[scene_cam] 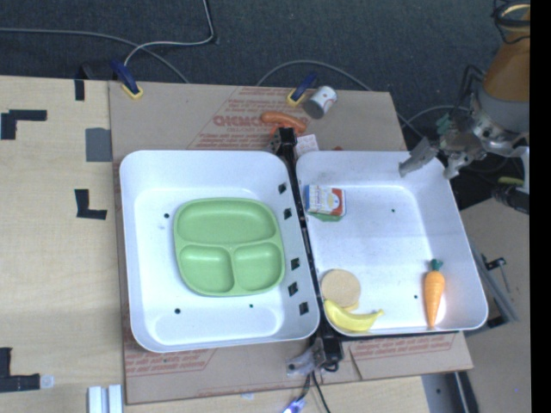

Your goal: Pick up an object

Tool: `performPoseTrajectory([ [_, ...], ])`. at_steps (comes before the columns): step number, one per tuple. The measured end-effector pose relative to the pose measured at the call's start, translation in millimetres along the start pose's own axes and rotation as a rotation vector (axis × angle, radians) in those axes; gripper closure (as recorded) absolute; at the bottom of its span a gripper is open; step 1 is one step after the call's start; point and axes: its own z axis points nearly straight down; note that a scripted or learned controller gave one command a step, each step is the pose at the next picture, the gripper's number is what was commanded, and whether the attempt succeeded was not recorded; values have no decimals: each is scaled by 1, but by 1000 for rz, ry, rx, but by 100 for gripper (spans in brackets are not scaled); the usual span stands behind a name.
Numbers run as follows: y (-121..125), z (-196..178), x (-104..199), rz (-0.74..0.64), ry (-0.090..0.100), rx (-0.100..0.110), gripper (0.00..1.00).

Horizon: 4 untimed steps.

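End effector (428, 157) hovering at the far right rim of the right bin (392, 231), nothing between the fingers; whether apart or together, cannot tell. In that bin: carrot (434, 292) near the right wall, banana (350, 317) at the front edge touching a round cookie (341, 286), small carton (325, 201) against the left wall. Green divided plate (229, 245) in the left bin (146, 256).

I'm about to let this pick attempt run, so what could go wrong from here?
1. The banana touches the round cookie in the right bin's near corner, so a grab may catch both or hit the wall.
2. The carrot lies close to the bin's right wall.
3. The gripper hangs at the far rim and could clip it descending.
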Motion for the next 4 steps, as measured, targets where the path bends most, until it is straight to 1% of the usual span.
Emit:
performPoseTrajectory([
  [1, 1, 71, 63, -1, 2, 2, 0],
  [2, 0, 98, 123, -1, 1, 1, 0],
  [3, 19, 130, 115, -2, 2, -14, 0],
  [4, 17, 130, 114, -2, 1, -18, 0],
])
